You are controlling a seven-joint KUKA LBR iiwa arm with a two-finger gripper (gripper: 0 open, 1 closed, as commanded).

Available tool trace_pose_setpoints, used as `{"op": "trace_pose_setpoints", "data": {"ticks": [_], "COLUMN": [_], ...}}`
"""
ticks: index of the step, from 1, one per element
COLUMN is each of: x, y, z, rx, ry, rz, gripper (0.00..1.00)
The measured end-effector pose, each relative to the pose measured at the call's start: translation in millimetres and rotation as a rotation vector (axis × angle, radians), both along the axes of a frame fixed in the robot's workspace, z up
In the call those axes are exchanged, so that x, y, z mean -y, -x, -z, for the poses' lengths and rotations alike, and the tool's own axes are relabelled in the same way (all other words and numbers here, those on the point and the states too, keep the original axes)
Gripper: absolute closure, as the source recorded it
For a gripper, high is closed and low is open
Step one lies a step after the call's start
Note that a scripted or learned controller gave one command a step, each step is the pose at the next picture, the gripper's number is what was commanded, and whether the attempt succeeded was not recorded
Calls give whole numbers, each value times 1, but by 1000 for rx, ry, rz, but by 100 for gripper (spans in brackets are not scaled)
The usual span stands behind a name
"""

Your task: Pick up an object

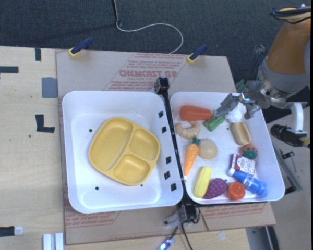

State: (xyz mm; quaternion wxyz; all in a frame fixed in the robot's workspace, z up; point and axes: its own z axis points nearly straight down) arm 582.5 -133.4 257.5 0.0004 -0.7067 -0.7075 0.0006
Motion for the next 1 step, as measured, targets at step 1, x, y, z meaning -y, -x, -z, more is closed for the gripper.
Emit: {"op": "trace_pose_setpoints", "data": {"ticks": [1], "x": [-46], "y": [16], "z": [-248], "rx": [20], "ry": [2], "rz": [-4], "gripper": [0]}}
